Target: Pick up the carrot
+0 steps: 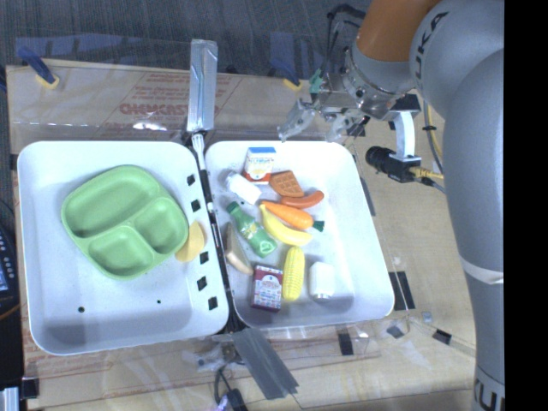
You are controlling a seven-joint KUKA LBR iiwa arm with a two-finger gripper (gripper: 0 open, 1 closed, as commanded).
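The carrot (288,215) is orange with a small green tip at its right end. It lies slantwise in the middle of the right bin (368,264), between a reddish sausage (301,200) above it and a yellow banana (282,230) below it. My gripper (318,124) hangs above the far rim of the right bin, well behind the carrot and apart from it. Its two pale fingers (294,122) are spread and nothing sits between them.
The right bin also holds a small milk carton (259,162), a waffle piece (286,182), a green bottle (253,230), corn (294,273), a red box (268,287) and a white cup (322,281). The left bin (43,315) bears a green divided plate (125,220).
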